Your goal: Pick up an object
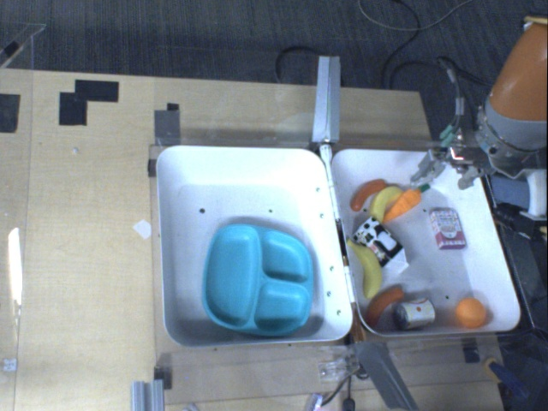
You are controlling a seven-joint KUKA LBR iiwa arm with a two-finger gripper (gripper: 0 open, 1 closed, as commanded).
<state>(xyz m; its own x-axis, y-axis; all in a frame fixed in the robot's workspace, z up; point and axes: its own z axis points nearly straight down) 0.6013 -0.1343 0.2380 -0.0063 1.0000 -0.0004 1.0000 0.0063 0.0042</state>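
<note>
My gripper [447, 170] hangs over the back right part of the right bin [505, 272], open, with nothing between its fingers. Just left of it and below lies an orange carrot [405, 202], against a yellow banana [386, 200] and a reddish sausage [369, 192]. A pink and white packet [447, 228] lies in front of the gripper. Further forward are a black and white spotted toy [378, 239], a second banana [370, 270], a brown sausage [384, 298], a grey can [415, 313] and an orange [470, 312].
The left bin [180, 229] holds a blue divided tray [257, 278]. A metal post [327, 101] stands between the bins at the back. Cables lie on the dark floor behind the bench.
</note>
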